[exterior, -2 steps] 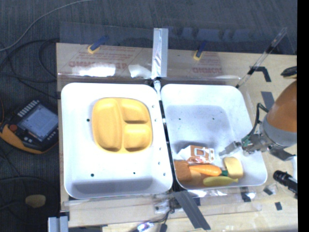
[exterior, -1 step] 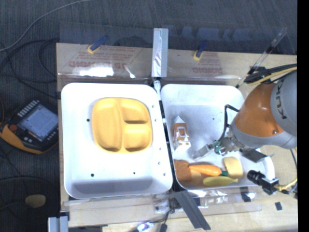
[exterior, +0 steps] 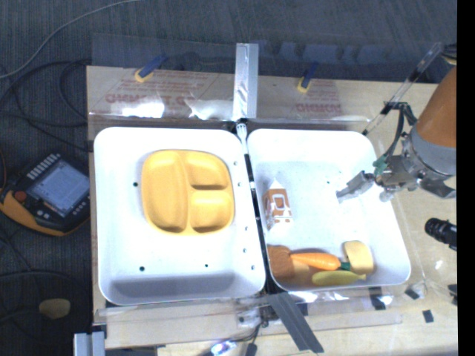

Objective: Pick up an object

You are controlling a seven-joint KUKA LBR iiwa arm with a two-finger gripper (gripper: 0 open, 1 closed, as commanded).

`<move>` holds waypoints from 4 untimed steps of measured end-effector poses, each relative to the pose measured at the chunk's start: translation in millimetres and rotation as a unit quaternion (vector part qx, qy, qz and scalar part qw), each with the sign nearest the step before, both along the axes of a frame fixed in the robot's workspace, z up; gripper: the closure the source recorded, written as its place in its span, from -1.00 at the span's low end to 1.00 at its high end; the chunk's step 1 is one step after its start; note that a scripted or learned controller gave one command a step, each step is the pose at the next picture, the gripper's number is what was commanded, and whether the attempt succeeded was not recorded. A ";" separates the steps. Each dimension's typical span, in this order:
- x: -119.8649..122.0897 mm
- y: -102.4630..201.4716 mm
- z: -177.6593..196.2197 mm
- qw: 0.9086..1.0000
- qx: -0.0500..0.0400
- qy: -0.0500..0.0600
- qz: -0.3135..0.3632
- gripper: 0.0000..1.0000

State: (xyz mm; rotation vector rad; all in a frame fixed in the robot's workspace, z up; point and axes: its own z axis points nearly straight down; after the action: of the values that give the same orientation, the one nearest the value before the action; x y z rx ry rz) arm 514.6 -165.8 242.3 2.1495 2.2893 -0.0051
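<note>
**Grey arm over right bin, nothing held**

Grey hand (exterior: 365, 187) at right of frame, above the right bin (exterior: 312, 143), fingers spread wide, nothing between them. Carton (exterior: 277, 205) at bin's left wall. Carrot (exterior: 315, 259), yellow block (exterior: 358, 256) and banana (exterior: 334, 277) along its lower edge. Yellow divided plate (exterior: 188, 191) in left bin (exterior: 119, 258).

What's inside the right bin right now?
In the right bin: a small carton, and along its near wall a brown item, carrot, yellow-green piece and pale block. Anything beneath that cluster is covered.
</note>
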 end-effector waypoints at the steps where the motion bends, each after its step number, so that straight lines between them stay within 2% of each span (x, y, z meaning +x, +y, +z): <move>1: 18.7 42.4 -80.7 1.000 0.002 0.001 0.024 -1.00; 2: 47.2 102.4 -59.1 0.989 0.001 0.000 0.148 -1.00; 3: 55.8 65.0 -118.7 0.960 0.001 -0.009 0.280 -1.00; 4: 140.9 63.6 -126.5 0.979 -0.001 -0.017 0.202 -1.00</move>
State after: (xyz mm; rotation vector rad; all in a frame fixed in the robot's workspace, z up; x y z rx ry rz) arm 655.5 -102.2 115.8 1.6295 2.6531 0.0287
